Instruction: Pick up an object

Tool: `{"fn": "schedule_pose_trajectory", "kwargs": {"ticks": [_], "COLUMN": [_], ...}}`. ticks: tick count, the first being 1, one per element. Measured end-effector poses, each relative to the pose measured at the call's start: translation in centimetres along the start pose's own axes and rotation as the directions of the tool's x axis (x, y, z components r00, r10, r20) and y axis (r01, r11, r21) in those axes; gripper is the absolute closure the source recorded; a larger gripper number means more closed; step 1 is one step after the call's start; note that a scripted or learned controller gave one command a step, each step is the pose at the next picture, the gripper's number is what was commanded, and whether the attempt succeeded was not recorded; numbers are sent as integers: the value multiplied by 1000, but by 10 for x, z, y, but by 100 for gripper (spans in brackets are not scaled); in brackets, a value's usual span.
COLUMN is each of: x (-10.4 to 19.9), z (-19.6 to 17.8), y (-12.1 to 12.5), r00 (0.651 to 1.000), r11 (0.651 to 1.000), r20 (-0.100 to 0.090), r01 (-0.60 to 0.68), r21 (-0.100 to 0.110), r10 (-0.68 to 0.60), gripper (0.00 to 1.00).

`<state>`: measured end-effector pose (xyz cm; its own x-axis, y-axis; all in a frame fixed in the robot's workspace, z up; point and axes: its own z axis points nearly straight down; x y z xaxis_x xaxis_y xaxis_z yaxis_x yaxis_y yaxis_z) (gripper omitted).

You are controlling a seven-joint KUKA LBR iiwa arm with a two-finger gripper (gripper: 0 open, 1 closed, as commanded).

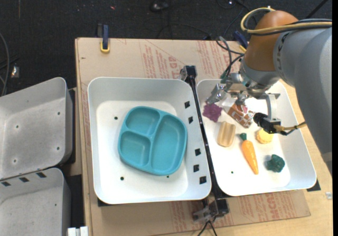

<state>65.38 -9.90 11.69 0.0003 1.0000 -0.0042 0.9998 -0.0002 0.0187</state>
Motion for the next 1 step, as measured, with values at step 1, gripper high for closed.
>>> {"fn": "schedule_pose_trajectory", "kwargs": {"ticks": [1], "x": [-1], "z": [-9], "y": [2], "r00": [1000], "r11": [1000], "r20": [4], "r01": [0], "r21": [-7], "r10": [0], "gripper": [100]}}
